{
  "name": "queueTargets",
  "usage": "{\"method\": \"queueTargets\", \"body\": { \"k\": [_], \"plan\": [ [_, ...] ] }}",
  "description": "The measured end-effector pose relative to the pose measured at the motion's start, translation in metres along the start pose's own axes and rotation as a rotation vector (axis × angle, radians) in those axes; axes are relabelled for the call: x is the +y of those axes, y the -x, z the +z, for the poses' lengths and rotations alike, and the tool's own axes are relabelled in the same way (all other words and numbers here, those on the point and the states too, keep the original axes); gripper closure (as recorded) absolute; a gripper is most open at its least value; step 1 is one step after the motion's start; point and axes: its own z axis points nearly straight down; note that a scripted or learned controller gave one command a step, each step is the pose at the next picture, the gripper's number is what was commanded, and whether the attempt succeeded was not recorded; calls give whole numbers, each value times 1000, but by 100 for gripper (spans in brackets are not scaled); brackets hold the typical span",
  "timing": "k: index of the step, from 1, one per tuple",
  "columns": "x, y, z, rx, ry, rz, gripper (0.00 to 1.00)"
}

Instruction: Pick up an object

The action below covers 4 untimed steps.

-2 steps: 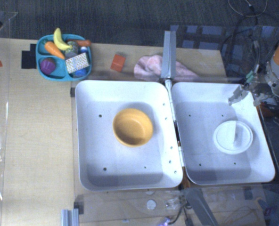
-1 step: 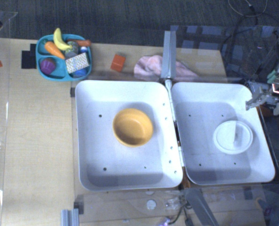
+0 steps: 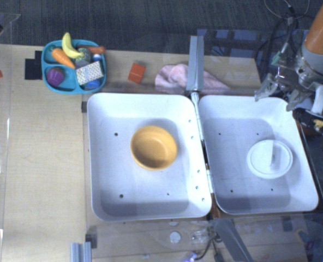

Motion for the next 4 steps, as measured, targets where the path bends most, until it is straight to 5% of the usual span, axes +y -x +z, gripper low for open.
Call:
{"method": "queueTargets", "body": {
  "k": [1,2,3,4],
  "plan": [
    [-4,50,7,0,2,240,0],
    [-29,68,50,0,-1,523,0],
    [-9,69,-23,1,4,832,0],
    [1,-4,66,-1,-3,1036,0]
  ]
}}
